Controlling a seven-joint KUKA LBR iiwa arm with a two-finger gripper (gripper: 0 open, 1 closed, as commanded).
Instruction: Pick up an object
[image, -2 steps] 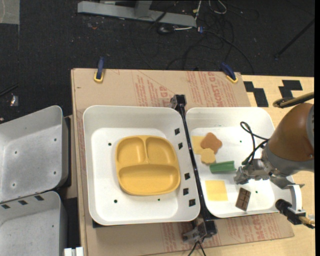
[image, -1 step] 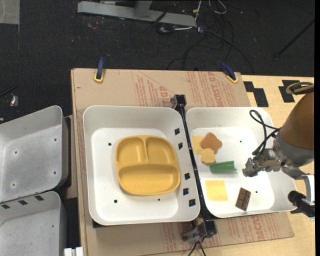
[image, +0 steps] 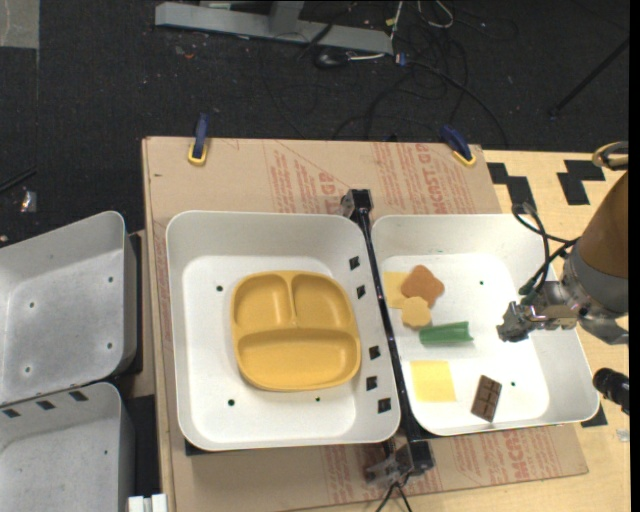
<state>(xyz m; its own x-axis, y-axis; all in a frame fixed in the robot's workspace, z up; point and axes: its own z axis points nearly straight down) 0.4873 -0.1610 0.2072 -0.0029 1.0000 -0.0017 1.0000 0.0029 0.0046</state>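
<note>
Nearest the camera, a brown chocolate bar (image: 486, 398) and a yellow square (image: 433, 381) lie at the front of the right bin (image: 560, 400). Farther back, a green stick (image: 444, 334) lies with its long axis running left to right, just left of the gripper (image: 514, 325) and closest to it. Reaching in from the right, the arm (image: 600, 270) hangs low over the bin. Whether the gripper is parted or closed I cannot tell; nothing visibly sits in it.

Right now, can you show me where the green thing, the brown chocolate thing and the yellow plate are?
Green thing (image: 445, 334), camera view, middle of its long body.
Brown chocolate thing (image: 486, 398), camera view, middle of its top face.
Yellow plate (image: 296, 374), camera view, front rim.
</note>
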